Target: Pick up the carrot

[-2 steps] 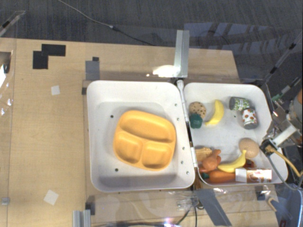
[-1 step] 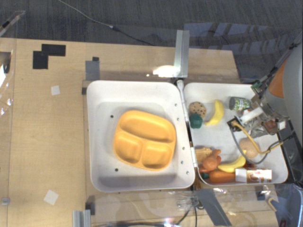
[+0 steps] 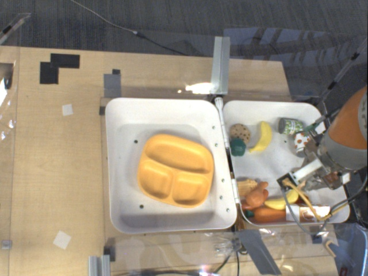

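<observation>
Carrot point(image 3: 267, 214) lies left of the hand, by the bin's near wall

The hand point(image 3: 325, 177) hangs over the right side of the right bin point(image 3: 270, 105); I cannot tell how wide it stands. Down and left of it the carrot lies beside a yellow fruit point(image 3: 282, 203). Farther left are a banana point(image 3: 261, 137) and a cookie point(image 3: 240, 133).

Left bin point(image 3: 115, 214) white; plate point(image 3: 175, 170) yellow-orange, plain. Right bin point(image 3: 276, 109) white. Carrot point(image 3: 268, 214) orange. Banana point(image 3: 263, 137) yellow. Cookie point(image 3: 240, 132) tan, dark specks. Can point(image 3: 291, 125) seemingly green-labelled, blurred. Tabletop point(image 3: 57, 183) pale wood, black patches point(image 3: 57, 66).
</observation>
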Available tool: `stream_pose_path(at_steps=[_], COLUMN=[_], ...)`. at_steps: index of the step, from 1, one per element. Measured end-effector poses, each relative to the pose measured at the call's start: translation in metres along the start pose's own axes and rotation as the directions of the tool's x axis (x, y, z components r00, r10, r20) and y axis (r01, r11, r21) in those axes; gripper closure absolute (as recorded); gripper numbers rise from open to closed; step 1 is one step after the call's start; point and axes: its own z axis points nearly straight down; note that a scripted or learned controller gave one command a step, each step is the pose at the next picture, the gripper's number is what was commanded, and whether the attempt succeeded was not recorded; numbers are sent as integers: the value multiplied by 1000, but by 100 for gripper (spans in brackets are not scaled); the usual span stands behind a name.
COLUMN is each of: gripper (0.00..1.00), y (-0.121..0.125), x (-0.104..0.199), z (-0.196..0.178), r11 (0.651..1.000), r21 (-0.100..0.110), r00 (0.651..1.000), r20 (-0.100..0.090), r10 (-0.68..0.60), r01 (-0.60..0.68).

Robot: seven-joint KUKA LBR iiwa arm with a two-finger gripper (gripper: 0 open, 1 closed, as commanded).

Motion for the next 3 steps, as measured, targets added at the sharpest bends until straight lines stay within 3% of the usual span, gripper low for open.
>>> stream_pose_path(at_steps=[1, 2, 3], gripper=[100, 0, 0], y=[24, 25, 24], x=[83, 82, 109], z=[-3, -3, 69], r11=[995, 994, 973], r21=[-1, -1, -2], r00=[995, 994, 973], r20=[-1, -1, -5], r10=[104, 106, 232], r01=[-104, -106, -232])
